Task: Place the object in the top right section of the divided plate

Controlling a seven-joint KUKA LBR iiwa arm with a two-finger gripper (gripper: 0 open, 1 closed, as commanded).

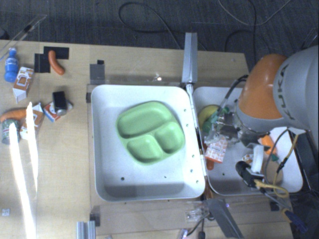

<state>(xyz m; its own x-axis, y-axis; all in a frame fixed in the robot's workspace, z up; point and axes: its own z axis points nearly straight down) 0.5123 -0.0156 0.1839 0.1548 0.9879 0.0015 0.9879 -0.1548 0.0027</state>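
None of the green divided plate's (149, 132) three sections held anything; it sat bare in the left bin (104, 148). The claw (219, 126) worked low in the right bin (219, 183) among clutter, near a yellow object (207, 113); its state and the intended object were unclear, so everything remained.

Even, bright overhead light; soft shadow inside the left bin (107, 183), white glare streak at far left.
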